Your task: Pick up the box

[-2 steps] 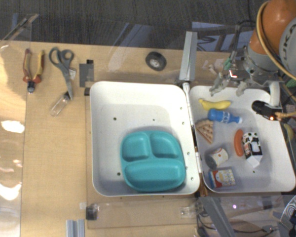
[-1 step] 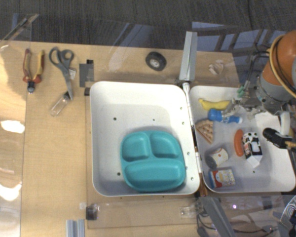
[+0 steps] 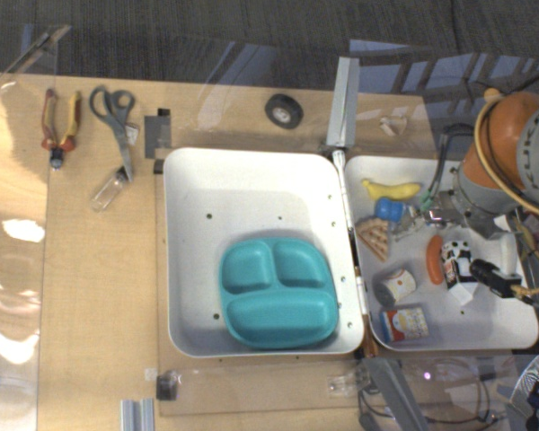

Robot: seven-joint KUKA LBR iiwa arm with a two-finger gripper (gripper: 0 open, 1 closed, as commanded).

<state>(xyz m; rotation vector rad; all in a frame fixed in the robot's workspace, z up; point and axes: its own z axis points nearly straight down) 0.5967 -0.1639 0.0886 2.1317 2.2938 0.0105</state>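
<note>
The box [image 3: 405, 323] is small, with a pale printed face and red and blue edges. It lies flat near the front left corner of the right bin [image 3: 512, 335]. My gripper [image 3: 428, 210] hangs over the back half of that bin, beside a blue toy [image 3: 391, 210] and a yellow banana [image 3: 391, 189]. It is well behind the box and apart from it. The grey arm with its orange band [image 3: 510, 140] covers the bin's back right part.
Around the box lie a small beige cup [image 3: 399, 285], a brown waffle piece [image 3: 374, 238], an orange sausage [image 3: 434, 259] and a black-and-white toy [image 3: 457, 264]. The left bin [image 3: 193, 241] holds a teal divided tray [image 3: 278, 291]. Scissors, pliers and a tape roll lie on the bench behind it.
</note>
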